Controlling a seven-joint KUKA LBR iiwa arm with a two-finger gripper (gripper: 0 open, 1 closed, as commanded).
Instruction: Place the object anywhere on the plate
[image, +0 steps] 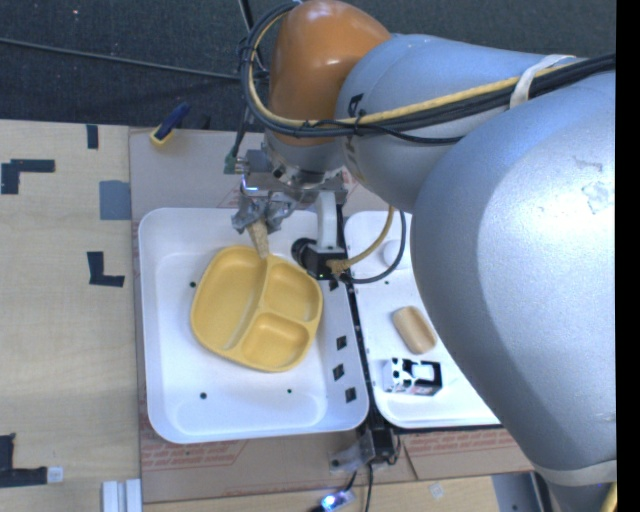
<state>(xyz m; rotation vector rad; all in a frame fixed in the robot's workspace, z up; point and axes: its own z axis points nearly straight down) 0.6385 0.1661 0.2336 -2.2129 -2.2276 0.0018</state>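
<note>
The arm (520, 200) sweeps in from three o'clock and its grey bulk covers most of the view's right half. It narrows to the orange band (310, 60) at about twelve o'clock, where yellow and black cables (380, 110) loop around the wrist. Below the band the wrist points downward, bringing the gripper (260, 222) over the far edge of the left bin (165, 330). Its jaws are drawn in close, pinching the upper end of a slim tan object (261, 243). This object hangs down so that its lower tip reaches the plate (257, 305) at the plate's twelve o'clock rim; whether it actually touches is hard to tell. The yellow, divided plate lies in the middle of the left bin. The arm hides much of the right bin (440, 408), especially toward three o'clock. Its visible part holds a tan loaf-shaped piece (413, 328) and, at that piece's six o'clock, a small black-and-white item (415, 375) too small to identify.
</note>
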